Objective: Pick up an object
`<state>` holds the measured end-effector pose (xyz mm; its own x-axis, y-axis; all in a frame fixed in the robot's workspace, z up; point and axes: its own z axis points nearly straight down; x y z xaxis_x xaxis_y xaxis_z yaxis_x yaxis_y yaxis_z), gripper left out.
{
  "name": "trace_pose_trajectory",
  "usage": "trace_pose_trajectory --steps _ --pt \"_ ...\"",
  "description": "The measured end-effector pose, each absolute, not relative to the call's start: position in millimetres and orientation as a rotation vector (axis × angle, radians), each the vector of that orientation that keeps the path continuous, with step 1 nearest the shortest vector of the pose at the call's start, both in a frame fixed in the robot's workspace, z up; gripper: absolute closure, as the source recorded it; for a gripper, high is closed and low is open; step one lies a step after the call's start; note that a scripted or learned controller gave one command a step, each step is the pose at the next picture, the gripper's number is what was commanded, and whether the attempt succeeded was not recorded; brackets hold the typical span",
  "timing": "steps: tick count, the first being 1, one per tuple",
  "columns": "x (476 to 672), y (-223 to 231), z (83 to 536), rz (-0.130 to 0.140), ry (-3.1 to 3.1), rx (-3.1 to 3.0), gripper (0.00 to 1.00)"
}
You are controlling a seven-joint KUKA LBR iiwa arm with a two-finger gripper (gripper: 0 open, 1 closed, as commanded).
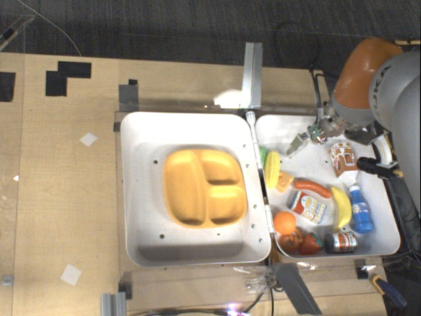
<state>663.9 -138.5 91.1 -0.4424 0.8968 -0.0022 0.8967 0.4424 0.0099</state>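
My gripper [295, 144] hangs over the back part of the right bin [287, 125], above bare white floor, and points down and left. Nothing shows in its grasp. Just to its right lies a small brown and white carton [343, 158]. In front of it lie a yellow corn cob [272, 166], an orange sausage [312, 187], a juice box [309, 207], a banana [341, 207], a blue bottle [360, 210], an orange [285, 222], a red fruit [306, 243] and a can [341, 242].
The left bin [141, 176] holds a yellow divided tray [202, 186] in its middle. A metal post [252, 71] stands behind the wall between the bins. The grey arm with its orange band [358, 74] comes in at the upper right.
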Motion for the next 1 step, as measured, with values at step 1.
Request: trace_pose_trajectory --steps 1 --pt "670.8 -92.5 105.6 0.006 2.618 1.726 0.0"
